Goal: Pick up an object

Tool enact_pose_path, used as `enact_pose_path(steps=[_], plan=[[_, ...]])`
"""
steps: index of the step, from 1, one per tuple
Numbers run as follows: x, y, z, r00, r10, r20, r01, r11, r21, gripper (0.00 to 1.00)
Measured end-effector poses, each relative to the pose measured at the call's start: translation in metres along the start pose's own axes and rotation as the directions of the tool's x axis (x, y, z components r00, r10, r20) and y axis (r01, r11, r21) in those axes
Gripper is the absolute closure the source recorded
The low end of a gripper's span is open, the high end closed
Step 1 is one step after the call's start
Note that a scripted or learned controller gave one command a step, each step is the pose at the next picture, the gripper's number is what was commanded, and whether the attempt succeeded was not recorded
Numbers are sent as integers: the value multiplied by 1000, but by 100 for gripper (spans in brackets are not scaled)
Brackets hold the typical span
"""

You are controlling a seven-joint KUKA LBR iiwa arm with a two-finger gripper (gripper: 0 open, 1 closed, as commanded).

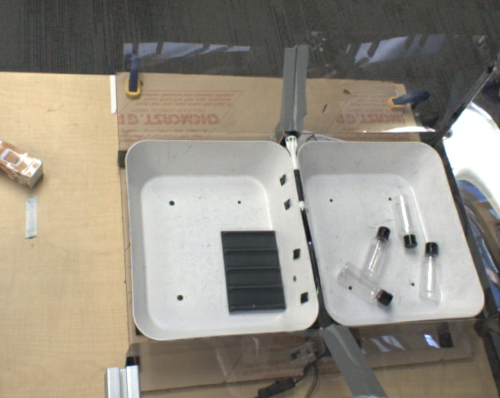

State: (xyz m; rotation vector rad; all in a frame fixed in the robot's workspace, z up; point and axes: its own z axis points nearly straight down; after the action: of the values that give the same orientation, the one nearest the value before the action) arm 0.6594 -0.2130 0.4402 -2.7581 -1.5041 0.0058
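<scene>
Left bin (pixel 150 172): one black ribbed block (pixel 253 270) lies flat near the front wall, its long axis running front to back. Right bin (pixel 449 181): four clear tubes with black caps lie close together. One tube (pixel 405 215) points its cap forward, two (pixel 372 257) (pixel 431 274) point theirs backward, and the fourth (pixel 361 284) lies slantwise, cap front-right. A small box (pixel 16 164) sits on the bench, far left.
</scene>
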Motion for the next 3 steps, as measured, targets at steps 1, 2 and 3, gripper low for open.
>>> enact_pose_path(steps=[1,2,3], plan=[[1,0,0,999,54,0,-54,999,1,100],[18,-12,0,998,62,0,-62,998,2,100],[-3,2,0,993,115,-1,-115,993,0,100]])
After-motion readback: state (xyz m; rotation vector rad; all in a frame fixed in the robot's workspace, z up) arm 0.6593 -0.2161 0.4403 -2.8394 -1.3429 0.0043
